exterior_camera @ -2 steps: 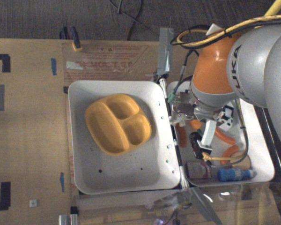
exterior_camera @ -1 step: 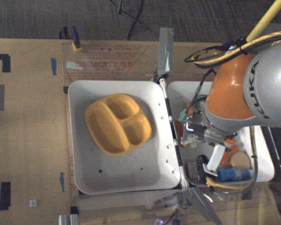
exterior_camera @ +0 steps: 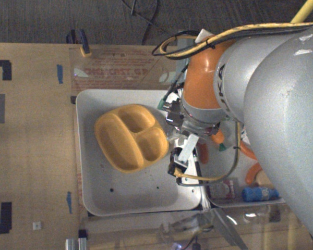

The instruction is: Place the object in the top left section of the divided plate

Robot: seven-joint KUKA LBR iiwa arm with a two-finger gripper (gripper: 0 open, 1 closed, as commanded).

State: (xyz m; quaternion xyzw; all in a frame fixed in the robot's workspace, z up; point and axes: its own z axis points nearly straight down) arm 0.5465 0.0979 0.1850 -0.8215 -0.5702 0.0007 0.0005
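Yellow divided plate (exterior_camera: 131,137) lies hollows-up in the left bin (exterior_camera: 86,160), ready to receive. My pincer (exterior_camera: 176,139) hangs beside it; its state I cannot tell.

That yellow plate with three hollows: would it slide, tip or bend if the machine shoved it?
The yellow divided plate looks like moulded plastic with thick rounded walls, so probably stiff and fairly light. It sits flat and wide on the smooth floor of the white bin, so a shove would likely slide it rather than tip it.
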